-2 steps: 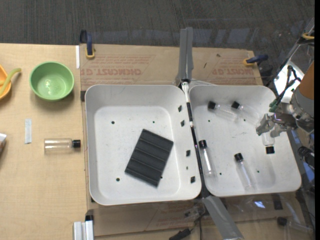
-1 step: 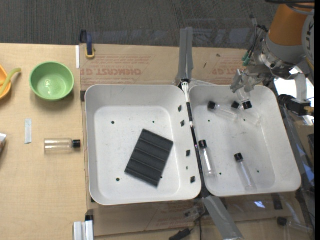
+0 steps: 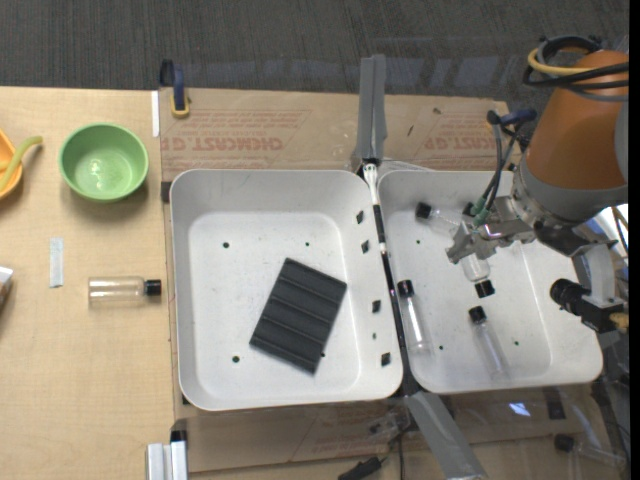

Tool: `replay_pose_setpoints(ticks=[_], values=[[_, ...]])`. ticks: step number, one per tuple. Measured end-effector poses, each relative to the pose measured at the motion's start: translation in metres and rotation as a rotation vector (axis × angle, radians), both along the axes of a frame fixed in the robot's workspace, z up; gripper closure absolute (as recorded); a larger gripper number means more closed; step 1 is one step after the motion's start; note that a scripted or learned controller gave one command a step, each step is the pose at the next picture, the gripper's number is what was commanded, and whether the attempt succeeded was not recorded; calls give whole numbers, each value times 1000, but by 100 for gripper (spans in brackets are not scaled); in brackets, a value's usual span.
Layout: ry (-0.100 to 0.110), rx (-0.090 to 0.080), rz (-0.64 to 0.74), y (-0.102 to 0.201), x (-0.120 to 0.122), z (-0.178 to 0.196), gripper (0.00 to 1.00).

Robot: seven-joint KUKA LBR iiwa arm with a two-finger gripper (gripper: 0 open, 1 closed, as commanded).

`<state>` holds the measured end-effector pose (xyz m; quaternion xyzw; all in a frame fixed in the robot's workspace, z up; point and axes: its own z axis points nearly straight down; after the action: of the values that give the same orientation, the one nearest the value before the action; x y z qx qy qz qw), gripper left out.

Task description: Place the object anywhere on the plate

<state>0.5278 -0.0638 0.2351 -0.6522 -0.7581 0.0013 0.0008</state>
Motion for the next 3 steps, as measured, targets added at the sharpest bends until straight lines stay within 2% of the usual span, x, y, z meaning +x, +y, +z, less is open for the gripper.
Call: replay_pose_setpoints(ticks=[1,2,3], values=[[-1,0,113,49,-48,7,100],[0,-1,207,141,31,-45,100],[1,0,372,243,-22,-140,100]])
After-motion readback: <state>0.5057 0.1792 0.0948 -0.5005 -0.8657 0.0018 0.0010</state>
